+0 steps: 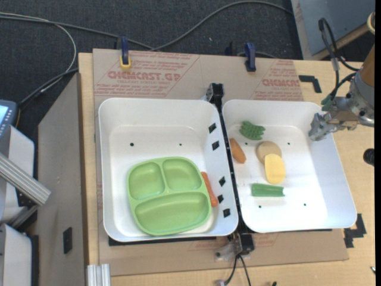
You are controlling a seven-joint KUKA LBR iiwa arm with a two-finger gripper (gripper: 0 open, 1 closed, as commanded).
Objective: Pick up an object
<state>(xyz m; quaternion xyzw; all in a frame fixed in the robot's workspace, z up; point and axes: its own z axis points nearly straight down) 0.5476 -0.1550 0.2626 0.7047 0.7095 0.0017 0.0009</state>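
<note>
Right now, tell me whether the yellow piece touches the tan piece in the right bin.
Touching: the camera view shows the yellow piece overlapping the tan piece's lower edge, no gap between.

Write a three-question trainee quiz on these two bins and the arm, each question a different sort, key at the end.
1. True or false: the green divided plastic plate lies in the left white bin.
2. Which lies nearest the front rim of the right white bin? A. yellow oval piece B. flat green pod-shaped piece C. leafy green toy
3. Fill in: the slim orange stick lies against the plate's ____ edge.

Key: 1 true. 2 B. 3 right. The arm's tool sits over the right bin's far right rim, apart from every item.
</note>
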